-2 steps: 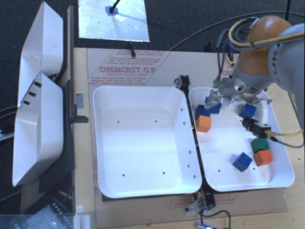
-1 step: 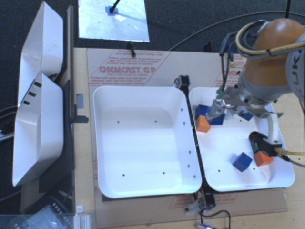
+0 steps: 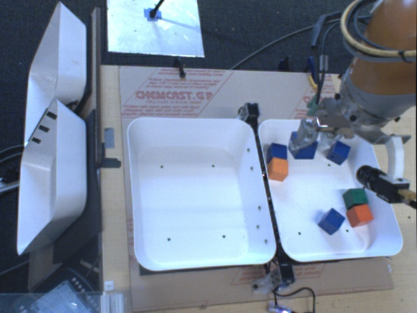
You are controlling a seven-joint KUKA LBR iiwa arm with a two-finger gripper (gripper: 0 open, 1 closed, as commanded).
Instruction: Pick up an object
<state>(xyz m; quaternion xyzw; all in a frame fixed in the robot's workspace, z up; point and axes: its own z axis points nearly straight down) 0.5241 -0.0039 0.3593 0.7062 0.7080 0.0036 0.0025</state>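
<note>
The arm (image 3: 381, 64) is bulky and rounded, with a broad orange-brown shell at the top of its visible part and a smooth grey metal section beneath it. A pale yellowish hose loops around the orange shell, and dark cables run alongside it at the left. Below the grey section sits a lighter, angular mounting block. The gripper (image 3: 305, 141) is silver-grey with blocky metal parts; its finer details are probably too blurred to make out. A white curved bracket shows at the arm's lower right side.
</note>
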